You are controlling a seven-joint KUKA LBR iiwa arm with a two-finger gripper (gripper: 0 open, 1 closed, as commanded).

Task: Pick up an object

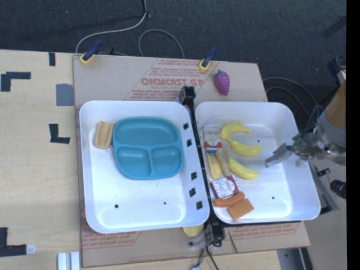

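Gripper [277, 156] sits at the right of the frame, low over the right bin [281, 114], reaching in from the arm [332, 128] at the right edge. Whether it is spread or pressed together cannot be told at this resolution; nothing is seen in its grasp. Candidate objects are clustered along the left side of the right bin: three yellow bananas [242, 147], the top one curved near the bin's upper middle, the other two below it; a small carton [212, 139] just beside the divider; a red-and-white packet [224, 187]; an orange carrot-like piece [229, 201] and an orange block [242, 209] at the lower left of that bin. The gripper is near the bananas but apart from them, with bare white floor under it. Left bin [90, 167] holds a blue divided plate [147, 148] and a tan bread-like piece [103, 134] beside it. A purple grape bunch [222, 82] lies outside the bins on the cardboard, upper centre. Risks, as judgement: closing at the present spot would likely catch only air. The bananas are smooth and curved, so a pinch off their middle could squirt one sideways. Items lie touching or overlapping, so a descent may push neighbours or catch two at once. The packet looks flat and hard to get under.
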